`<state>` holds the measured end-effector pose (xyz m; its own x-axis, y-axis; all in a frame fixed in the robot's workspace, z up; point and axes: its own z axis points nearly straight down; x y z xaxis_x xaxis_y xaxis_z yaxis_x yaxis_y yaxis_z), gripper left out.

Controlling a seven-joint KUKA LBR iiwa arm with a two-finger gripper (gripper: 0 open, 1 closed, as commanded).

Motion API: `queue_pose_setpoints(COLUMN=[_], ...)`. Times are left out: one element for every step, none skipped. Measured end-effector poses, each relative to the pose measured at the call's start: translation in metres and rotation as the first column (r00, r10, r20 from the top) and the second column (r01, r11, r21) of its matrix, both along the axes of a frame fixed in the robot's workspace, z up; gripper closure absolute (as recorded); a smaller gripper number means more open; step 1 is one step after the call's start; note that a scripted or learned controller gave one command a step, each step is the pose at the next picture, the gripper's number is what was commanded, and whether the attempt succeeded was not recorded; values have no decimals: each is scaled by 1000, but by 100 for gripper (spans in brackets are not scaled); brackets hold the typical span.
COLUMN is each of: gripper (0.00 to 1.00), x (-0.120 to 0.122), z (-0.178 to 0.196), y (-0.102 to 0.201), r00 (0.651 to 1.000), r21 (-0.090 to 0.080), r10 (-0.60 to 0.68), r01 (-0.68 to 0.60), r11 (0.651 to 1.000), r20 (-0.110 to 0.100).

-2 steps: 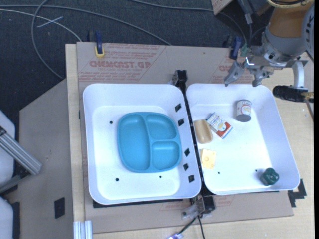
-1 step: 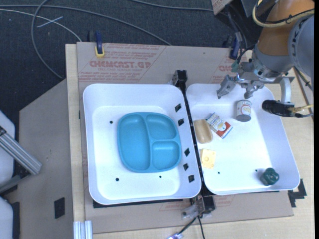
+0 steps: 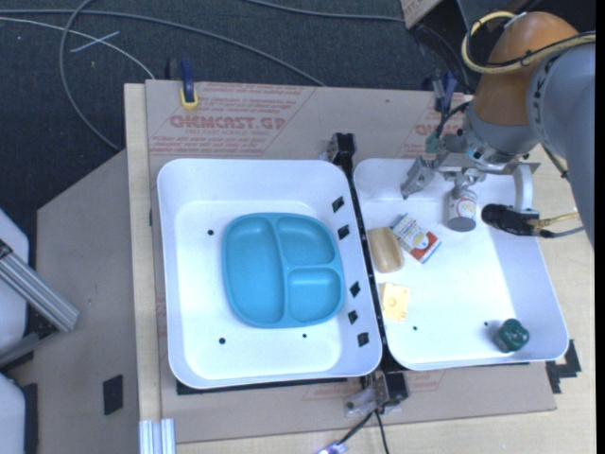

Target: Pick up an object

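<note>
- Camera view: the pincer (image 3: 462, 189) hangs over the right bin's (image 3: 529, 282) far end, fingers spread, nothing between them.
- A small can (image 3: 462, 210) lies just below it.
- Nearer the camera than the pincer: carton (image 3: 415, 237), bread (image 3: 385, 250), cheese (image 3: 394, 302).
- Far off, a green thing (image 3: 511, 335).
- In the left bin (image 3: 189, 253), a blue plate (image 3: 283, 269).

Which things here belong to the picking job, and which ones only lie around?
Belonging to the job:
- gripper above the right bin
- small carton
- tan block
- yellow piece
- green object

Just lying about:
- blue divided plate in the left bin
- cables on the floor
</note>
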<state>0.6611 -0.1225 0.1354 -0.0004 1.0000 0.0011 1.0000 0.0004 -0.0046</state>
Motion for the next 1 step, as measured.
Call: queue_pose_setpoints(gripper=[100], x=[1], z=[14], y=[0], r00=[1000], r21=[0], r10=[0], r01=[0], r11=[1000], r20=[6])
